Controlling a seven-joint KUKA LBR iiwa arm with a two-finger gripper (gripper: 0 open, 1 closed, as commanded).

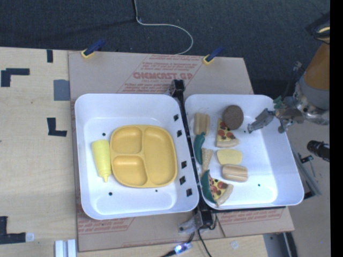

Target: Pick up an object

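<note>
A robotics lab, staged for grasping trials rather than any real kitchen. Shown by two white bins (86, 143) clipped side by side on a cardboard sheet (161, 76) held down with blue-and-yellow clamps (92, 48), toy food (230, 157) and a yellow plate (143, 155) laid out inside, black tape marks (16, 75) on a wooden bench (27, 159), a loose cable (161, 23) trailing over dark carpet (64, 9), and a grey arm (316, 90) reaching in at the right.
</note>
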